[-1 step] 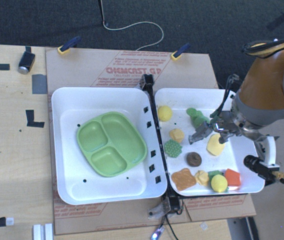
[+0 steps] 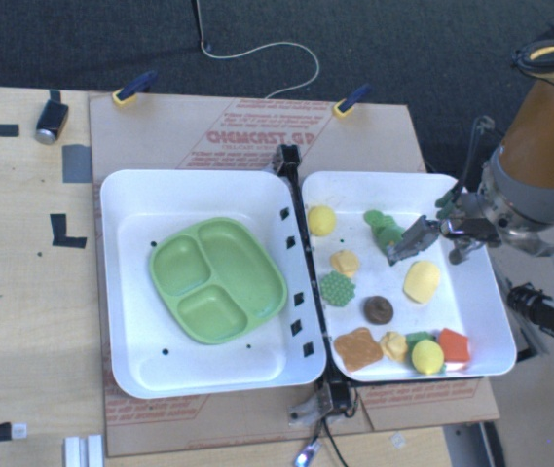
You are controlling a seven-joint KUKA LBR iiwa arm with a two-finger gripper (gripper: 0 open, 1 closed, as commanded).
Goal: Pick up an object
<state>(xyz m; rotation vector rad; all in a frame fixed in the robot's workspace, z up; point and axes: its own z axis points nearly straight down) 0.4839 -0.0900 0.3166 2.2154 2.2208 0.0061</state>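
The right bin (image 2: pixel 479 290) holds several toy foods: a yellow ball (image 2: pixel 321 221), a dark green piece (image 2: pixel 382 224), a pale yellow lemon-like piece (image 2: pixel 422 281), a brown donut (image 2: pixel 379 309), a green bumpy piece (image 2: pixel 337 288) and a toast-like piece (image 2: pixel 357 348). My gripper (image 2: pixel 434 245) hangs over the upper right part of this bin, open, with nothing between its fingers. One grey finger (image 2: pixel 408 241) points down-left, just right of the dark green piece and above the lemon-like piece.
The left bin (image 2: pixel 126 261) holds a green divided plate (image 2: pixel 218 278). A yellow ball (image 2: pixel 427 357), a red block (image 2: pixel 455 345) and small yellow pieces (image 2: pixel 345 262) lie along the right bin's front and middle. A black divider (image 2: pixel 298 251) runs between the bins.
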